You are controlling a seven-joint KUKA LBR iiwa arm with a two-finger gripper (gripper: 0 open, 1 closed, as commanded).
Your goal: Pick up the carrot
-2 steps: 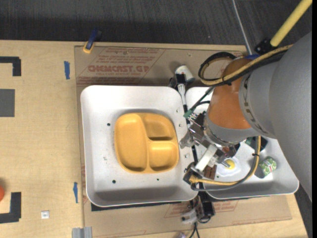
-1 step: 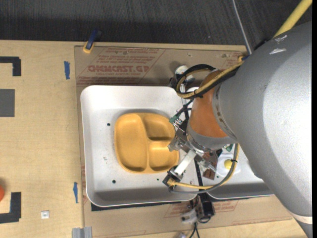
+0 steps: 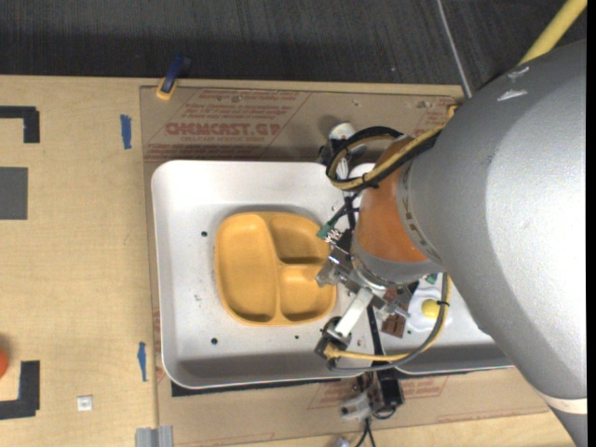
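Over the white bin, big grey arm, gripper by the yellow tray, fingers hidden, can't tell.

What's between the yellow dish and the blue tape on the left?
In the camera view, between the yellow dish and the blue tape lie bare white bin floor, the bin's rim and some brown cardboard.
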